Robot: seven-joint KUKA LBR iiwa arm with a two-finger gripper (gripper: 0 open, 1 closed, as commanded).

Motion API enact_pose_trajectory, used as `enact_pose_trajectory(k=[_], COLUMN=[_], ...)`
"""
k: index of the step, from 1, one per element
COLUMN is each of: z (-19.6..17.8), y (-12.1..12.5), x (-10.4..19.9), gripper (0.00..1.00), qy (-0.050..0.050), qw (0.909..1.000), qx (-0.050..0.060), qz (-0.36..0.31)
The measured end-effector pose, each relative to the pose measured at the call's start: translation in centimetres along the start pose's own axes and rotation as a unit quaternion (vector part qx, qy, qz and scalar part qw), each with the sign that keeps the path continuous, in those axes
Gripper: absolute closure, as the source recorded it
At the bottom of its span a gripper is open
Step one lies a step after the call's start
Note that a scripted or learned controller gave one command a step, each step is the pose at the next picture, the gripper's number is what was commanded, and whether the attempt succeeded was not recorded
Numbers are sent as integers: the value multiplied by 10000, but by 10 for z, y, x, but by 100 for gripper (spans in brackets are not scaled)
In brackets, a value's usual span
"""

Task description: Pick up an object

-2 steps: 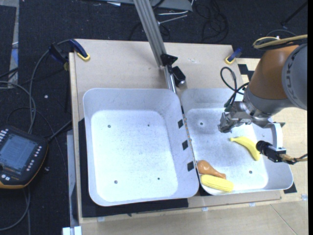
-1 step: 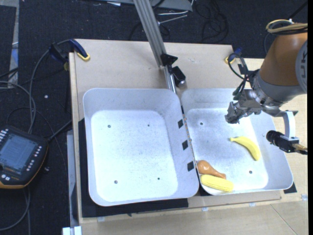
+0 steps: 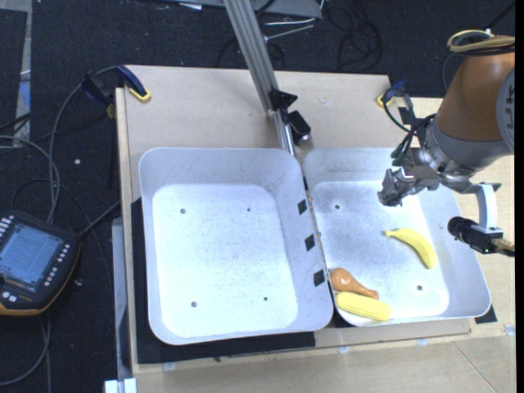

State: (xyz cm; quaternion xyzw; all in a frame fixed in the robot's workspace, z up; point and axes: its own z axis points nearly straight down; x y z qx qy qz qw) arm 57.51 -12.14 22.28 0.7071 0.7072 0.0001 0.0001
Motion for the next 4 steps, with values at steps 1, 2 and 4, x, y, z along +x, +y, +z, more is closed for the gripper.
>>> enact_pose_trajectory(k=[1,2,4], z=[8,-2,-2], y=[18,26,60], x=[52,100,200], gripper=[100,100,100], qy=[5,5,4], qw=[10000,10000,10000], qx=[5,0,8], qz=[-14,-13,-15])
